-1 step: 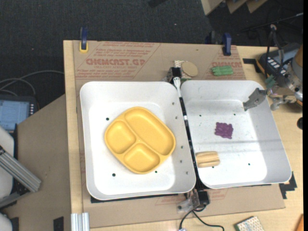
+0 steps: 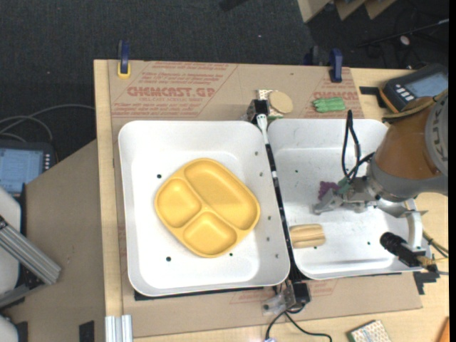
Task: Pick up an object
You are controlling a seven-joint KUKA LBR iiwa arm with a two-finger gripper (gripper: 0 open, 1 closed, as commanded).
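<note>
Two shallow white bins sat side by side on the table (image 2: 178, 84). The left bin (image 2: 139, 255) held one yellow tray (image 2: 206, 206) with three compartments, lying flat near the bin's middle. The right bin (image 2: 335, 262) held two loose things: one tan block (image 2: 307, 235) lying near its left wall toward the front, and one small purple object (image 2: 326, 188) further back, near the bin's middle. The arm (image 2: 410, 155) reached in from the right, and its gripper (image 2: 324, 204) was low over the right bin, just beside the purple object and behind the tan block. Whether it touched the purple object could not be told, nor how far the gripper was spread or whether it had hold of anything. Behind the bins, on the table, lay one green item (image 2: 329, 105) and one round tan disc (image 2: 280, 103).
</note>
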